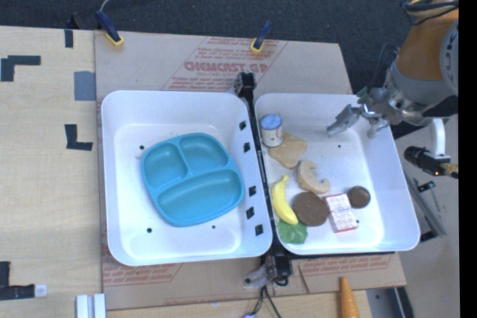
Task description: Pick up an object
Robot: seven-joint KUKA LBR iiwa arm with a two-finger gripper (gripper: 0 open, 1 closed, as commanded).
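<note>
Banana (281, 201) in bin; fingers (341, 121) spread, empty.

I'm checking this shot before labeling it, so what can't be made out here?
- Green item, camera view: mostly hidden under the banana and brown disc.
- Small box: label too small to read.
- Gripper: too small and blurred to judge.
- Arm: cut off at right.

Blue tray (192, 178) – yellow banana (281, 201) – white bins (119, 182).
</note>
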